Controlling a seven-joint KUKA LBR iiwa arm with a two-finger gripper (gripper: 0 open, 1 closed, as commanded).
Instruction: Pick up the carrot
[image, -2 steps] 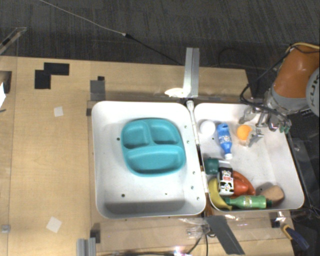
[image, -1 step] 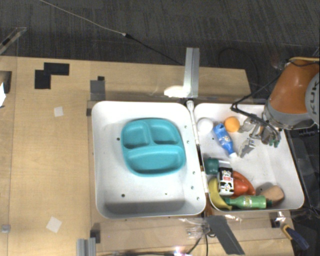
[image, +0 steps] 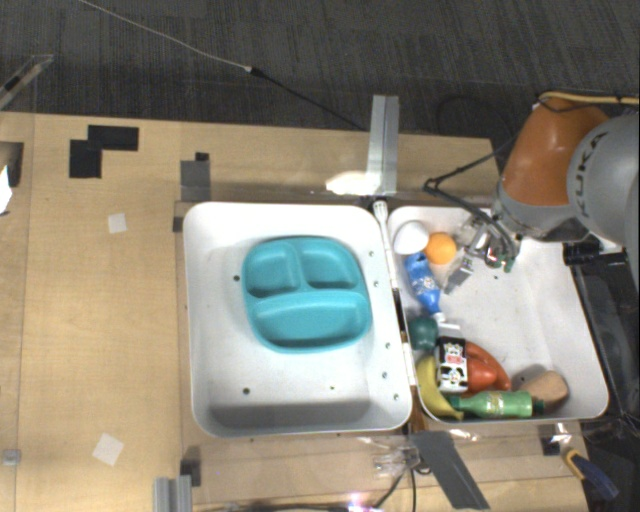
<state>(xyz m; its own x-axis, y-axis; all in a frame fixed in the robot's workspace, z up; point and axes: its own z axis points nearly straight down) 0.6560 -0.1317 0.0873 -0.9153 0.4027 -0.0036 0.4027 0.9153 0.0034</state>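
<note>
The carrot (image: 484, 369) is an orange-red tapered piece lying in the right bin (image: 560, 310), near its front, partly covered by a small black-and-white box (image: 453, 362). My gripper (image: 468, 256) hangs over the back left part of that bin, well behind the carrot. It sits right beside an orange ball (image: 441, 247) and just above a blue bottle (image: 422, 280). Nothing shows in its grasp.
Around the carrot lie a banana (image: 431, 387), a green bottle (image: 495, 404), a brown lump (image: 546, 385) and a dark green piece (image: 422, 330). A white round object (image: 409, 238) sits at the bin's back left. The left bin (image: 215, 320) holds a teal divided plate (image: 303, 292).
</note>
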